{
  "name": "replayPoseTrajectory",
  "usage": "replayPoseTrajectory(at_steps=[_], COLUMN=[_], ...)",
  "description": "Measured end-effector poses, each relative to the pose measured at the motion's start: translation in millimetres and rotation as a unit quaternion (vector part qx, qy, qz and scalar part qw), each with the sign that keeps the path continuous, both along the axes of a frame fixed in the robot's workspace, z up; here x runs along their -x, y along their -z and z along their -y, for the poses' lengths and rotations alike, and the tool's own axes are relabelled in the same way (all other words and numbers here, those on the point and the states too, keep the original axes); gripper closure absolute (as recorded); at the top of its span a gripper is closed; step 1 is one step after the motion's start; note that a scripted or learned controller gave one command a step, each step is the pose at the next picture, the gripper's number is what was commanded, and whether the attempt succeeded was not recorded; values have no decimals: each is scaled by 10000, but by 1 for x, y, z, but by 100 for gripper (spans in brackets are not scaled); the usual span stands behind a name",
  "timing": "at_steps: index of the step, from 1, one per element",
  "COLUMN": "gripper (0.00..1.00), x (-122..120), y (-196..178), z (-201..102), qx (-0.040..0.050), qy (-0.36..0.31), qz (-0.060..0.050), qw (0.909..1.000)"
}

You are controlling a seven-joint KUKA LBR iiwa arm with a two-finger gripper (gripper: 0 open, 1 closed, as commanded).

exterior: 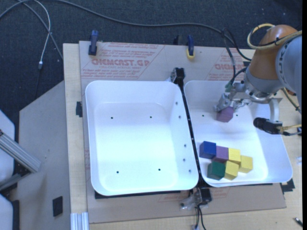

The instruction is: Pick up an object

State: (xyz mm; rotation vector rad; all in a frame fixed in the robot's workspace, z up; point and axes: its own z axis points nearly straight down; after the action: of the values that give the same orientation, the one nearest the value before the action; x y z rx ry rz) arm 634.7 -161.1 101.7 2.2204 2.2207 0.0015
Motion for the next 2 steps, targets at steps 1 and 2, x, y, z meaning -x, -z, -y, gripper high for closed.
replayPoseTrajectory(at_steps=[1,2], gripper=[100,100], x=[42,69], y=[-39,-89], z=[-79,-153], qx=[-10,-13], qy=[-30,-33], qz=[8,17], qw=[10000,10000])
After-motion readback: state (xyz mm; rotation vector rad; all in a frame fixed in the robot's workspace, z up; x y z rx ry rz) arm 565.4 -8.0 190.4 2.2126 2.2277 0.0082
